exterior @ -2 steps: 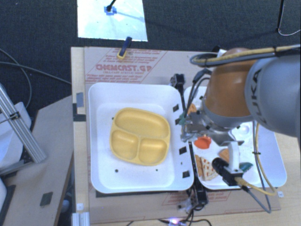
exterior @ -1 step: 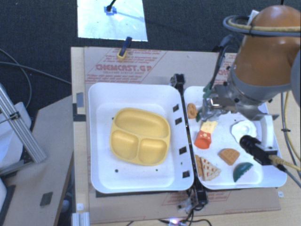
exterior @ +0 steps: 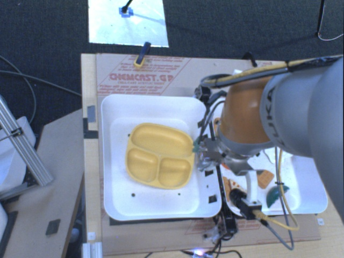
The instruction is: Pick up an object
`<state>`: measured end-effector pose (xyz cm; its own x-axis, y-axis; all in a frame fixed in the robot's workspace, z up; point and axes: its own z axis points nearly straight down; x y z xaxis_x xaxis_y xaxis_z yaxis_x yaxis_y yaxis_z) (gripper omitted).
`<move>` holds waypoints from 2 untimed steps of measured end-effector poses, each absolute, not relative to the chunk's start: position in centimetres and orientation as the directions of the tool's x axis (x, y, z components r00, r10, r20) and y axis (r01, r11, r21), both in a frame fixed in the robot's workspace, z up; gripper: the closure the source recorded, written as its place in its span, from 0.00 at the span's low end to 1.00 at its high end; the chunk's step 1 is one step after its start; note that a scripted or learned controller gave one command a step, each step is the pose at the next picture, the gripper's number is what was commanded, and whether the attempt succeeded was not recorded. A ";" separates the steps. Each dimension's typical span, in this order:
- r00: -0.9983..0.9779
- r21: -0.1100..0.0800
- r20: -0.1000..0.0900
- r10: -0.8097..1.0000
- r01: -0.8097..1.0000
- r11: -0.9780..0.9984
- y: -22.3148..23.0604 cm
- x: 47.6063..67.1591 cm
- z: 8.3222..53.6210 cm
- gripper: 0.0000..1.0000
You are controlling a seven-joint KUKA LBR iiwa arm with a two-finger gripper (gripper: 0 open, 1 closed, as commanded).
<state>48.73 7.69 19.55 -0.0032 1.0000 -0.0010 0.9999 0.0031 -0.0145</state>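
Yellow divided tray (exterior: 159, 155) — lying flat, centre of left bin (exterior: 115, 198). End effector (exterior: 207, 157) — at the tray's right rim, near the bin wall; state cannot be told. Advice: seat one finger over the rim before closing, then lift straight.

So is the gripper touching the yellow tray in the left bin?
Cannot tell. In the camera view the gripper overlaps the yellow tray's right edge, but the wrist hides any contact or gap.
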 end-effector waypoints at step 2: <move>-0.010 0.020 0.005 1.000 1.000 0.010 8.1 48.7 53.2 1.00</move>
<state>48.70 8.14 53.20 -0.0103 0.9999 0.0053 0.9997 0.0102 0.0204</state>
